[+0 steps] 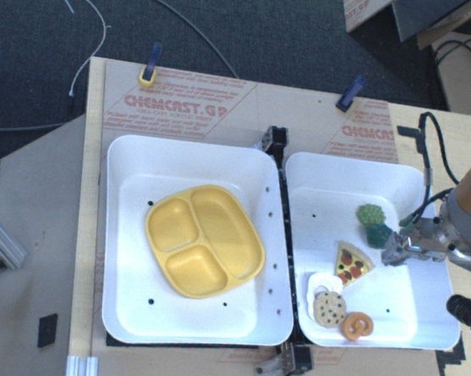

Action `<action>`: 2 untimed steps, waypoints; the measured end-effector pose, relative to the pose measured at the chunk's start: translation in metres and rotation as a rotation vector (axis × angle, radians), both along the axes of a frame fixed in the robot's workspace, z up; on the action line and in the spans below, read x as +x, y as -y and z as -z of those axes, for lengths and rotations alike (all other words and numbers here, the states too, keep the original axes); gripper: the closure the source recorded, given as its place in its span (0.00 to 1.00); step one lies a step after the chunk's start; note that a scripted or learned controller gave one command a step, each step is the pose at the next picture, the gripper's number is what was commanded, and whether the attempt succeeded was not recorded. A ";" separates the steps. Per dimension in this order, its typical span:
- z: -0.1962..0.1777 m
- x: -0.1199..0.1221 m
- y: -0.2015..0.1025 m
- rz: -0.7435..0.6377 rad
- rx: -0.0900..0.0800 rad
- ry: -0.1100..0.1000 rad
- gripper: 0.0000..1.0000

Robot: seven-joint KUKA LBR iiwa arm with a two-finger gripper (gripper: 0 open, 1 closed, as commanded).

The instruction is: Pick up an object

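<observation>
The right bin (406, 183) holds several small toy foods. A green broccoli piece (370, 214) lies beside a teal piece (379, 235). Below them is a pizza slice (352, 264), then a chocolate-chip cookie (329, 308) on a small white piece and an orange donut (358, 326). My gripper (396, 249) reaches in from the right and hovers low just right of the teal piece, above the pizza slice's right side. I see nothing between its fingers.
The left bin (119, 237) holds a yellow divided tray (203, 240). A black clamp (274, 138) sits between the bins at the back. Cables run along the arm at the right. Blue clips hold the cardboard's back edge.
</observation>
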State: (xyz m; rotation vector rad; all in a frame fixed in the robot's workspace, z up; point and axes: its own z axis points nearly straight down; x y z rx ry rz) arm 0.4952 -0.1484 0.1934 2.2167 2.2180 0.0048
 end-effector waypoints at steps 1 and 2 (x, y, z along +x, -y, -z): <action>-0.020 0.001 0.000 -0.001 0.001 -0.003 1.00; -0.020 0.039 -0.041 -0.006 0.003 -0.003 1.00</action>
